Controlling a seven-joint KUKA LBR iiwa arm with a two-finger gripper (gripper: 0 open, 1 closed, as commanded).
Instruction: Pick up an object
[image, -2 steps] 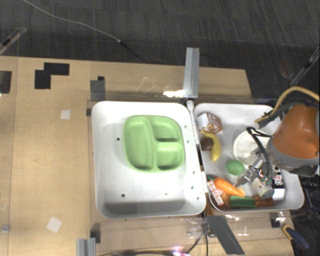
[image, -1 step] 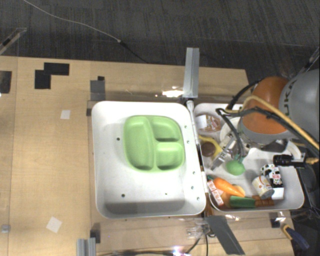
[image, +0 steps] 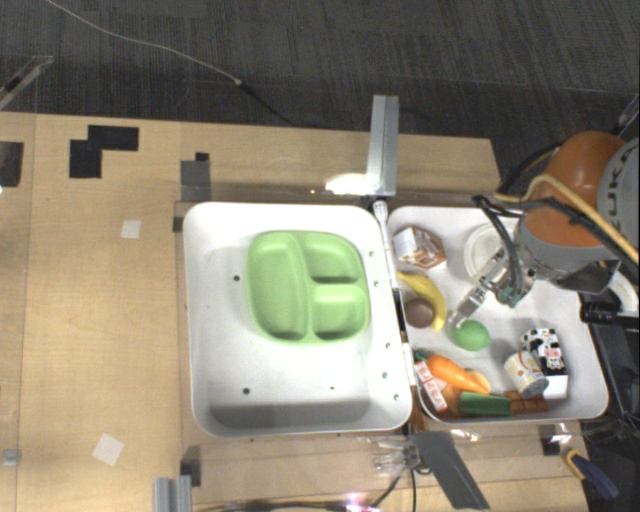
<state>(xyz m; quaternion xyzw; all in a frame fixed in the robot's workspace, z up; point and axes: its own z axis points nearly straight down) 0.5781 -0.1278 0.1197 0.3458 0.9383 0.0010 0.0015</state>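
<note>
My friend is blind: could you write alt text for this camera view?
A robot arm's gripper hovers by a green ball in the right bin, among a banana and carrot. The left bin holds a green tray.

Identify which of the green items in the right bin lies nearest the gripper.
The small green ball, just below the gripper. The other green item, a dark green vegetable, lies farther off at the bin's near edge beside the carrot.
</note>
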